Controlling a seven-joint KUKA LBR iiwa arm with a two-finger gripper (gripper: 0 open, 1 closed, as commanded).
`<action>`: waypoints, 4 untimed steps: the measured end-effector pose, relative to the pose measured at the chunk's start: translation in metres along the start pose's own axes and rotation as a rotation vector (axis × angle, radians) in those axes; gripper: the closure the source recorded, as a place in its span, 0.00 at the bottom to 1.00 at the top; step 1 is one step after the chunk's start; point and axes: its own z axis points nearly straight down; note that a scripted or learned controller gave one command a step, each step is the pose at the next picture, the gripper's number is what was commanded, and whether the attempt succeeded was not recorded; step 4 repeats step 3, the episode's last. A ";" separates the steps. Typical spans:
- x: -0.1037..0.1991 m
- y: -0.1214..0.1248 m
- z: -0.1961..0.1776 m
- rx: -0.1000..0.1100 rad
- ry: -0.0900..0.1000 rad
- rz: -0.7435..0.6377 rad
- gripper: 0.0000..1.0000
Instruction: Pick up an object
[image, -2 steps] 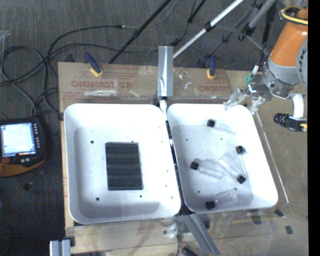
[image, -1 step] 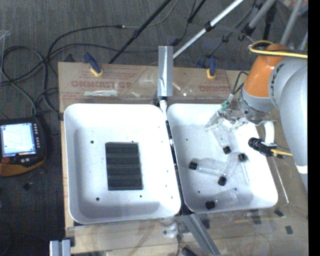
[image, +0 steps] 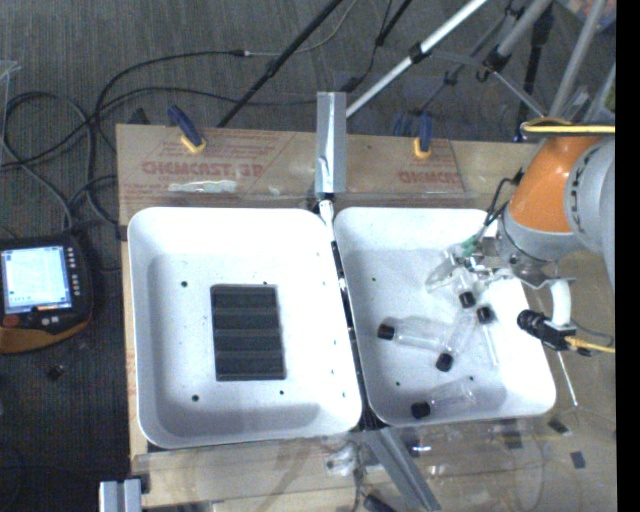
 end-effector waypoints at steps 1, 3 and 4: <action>-0.004 0.009 0.000 0.006 0.006 -0.051 0.00; 0.051 0.035 -0.107 0.014 -0.003 0.089 1.00; 0.051 0.035 -0.107 0.014 -0.003 0.089 1.00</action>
